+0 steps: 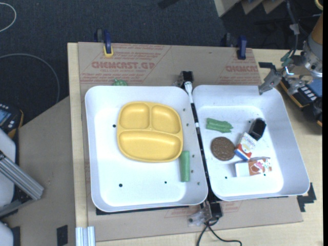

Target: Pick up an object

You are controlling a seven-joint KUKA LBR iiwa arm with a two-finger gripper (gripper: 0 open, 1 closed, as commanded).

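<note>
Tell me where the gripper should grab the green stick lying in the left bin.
Probably grip the green stick at mid-length, coming straight down, fingers closing across its narrow width. It lies flat, long axis roughly up-down in view, beside the yellow plate.

Place: a robotics lab
Bench: brown cardboard sheet (154,60) held by blue clamps (107,41)
Beside the bench: dark carpet floor (46,19), loose cables (31,60)
On it: two shallow white bins (102,152)

Plastic and cardboard, as we see them

Glossy yellow plastic tray (150,131) in smooth white bins (102,152); matt brown cardboard sheet (154,60) beneath.
</note>
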